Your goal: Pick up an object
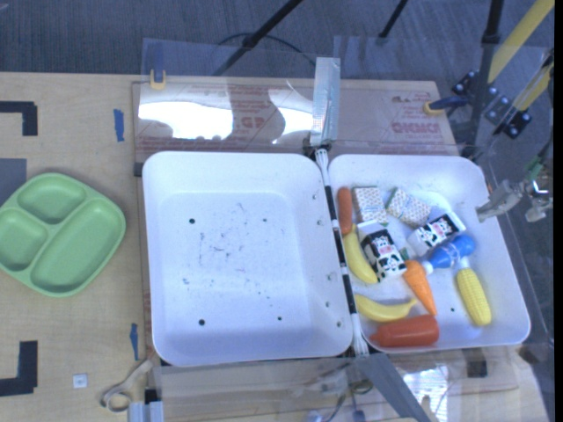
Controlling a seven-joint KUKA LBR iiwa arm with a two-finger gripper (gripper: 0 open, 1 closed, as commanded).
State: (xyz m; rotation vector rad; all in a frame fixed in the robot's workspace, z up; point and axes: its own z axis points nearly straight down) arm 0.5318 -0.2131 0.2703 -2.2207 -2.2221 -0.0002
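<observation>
Two white bins are sitting on a tan wooden bench (70,341): the left bin (167,323) is showing faint grey scuffs, and the right bin (506,323) is carrying bright things. A yellow corn cob (473,295), an orange carrot (420,287), two yellow bananas (356,258) and a red sausage (405,331) are glowing there. Two cartons (381,251) are wearing black-and-white patches, possibly a cow print. A pale green divided plate (54,232) is lying apart.

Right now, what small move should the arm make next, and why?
Probably move the gripper left and down over the corn cob. The gripper sits at the right bin's far right edge, above the objects, and the corn lies apart from the crowded pile, so it looks easiest to grasp.
</observation>
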